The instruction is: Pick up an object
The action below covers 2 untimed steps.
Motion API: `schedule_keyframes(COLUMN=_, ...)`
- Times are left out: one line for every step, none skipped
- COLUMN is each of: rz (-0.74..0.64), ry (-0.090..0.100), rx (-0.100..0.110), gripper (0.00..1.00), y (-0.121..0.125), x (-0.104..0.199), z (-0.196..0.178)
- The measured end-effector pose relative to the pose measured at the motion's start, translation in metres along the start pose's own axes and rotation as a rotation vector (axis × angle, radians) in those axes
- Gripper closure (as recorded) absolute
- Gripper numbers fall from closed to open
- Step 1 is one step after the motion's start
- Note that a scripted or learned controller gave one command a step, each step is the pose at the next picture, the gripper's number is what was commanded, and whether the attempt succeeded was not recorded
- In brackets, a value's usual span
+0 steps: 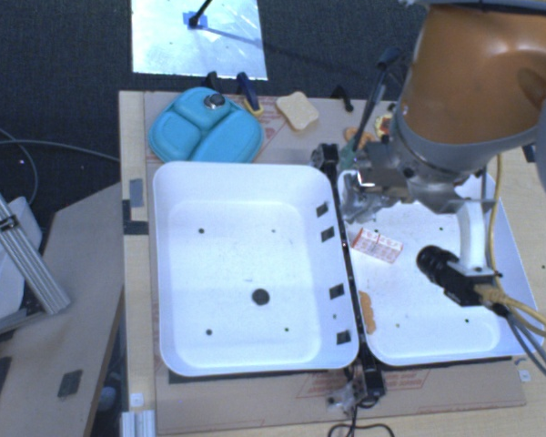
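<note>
The pincer (357,198) hangs low over the right bin (428,330), close to that bin's far corner next the wall it shares with the left bin (223,253). The wrist covers its tips, so I cannot tell whether it is open or closed, and nothing shows in its grip.

The likeliest thing to take is the small red-and-white packet (378,244). It lies flat on the bin floor just beside the pincer, on the camera's side of it and slightly toward the arm. Its long axis slants away from the shared wall as it comes toward the camera, so closing across the short width probably means turning the wrist to match.

Farther off the same way, an orange piece (367,309) lies against the shared wall, where there looks to be less room to close on it. A dark disc (260,296) sits well apart, across that wall in the left bin. The packet seems the shortest reach: a small shift, then down.
</note>
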<state>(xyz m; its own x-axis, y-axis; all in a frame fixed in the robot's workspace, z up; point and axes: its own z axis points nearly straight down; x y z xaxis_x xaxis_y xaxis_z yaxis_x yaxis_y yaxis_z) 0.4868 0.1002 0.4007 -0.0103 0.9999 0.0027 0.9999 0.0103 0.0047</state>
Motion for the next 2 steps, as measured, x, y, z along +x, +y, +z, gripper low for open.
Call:
schedule_keyframes(rz=0.013, ry=-0.002, rx=-0.002, gripper=1.00, y=0.000, x=-0.047, z=-0.043)
schedule_keyframes(rz=0.015, ry=-0.004, rx=0.004, gripper=1.00, y=-0.001, x=-0.098, z=-0.002)
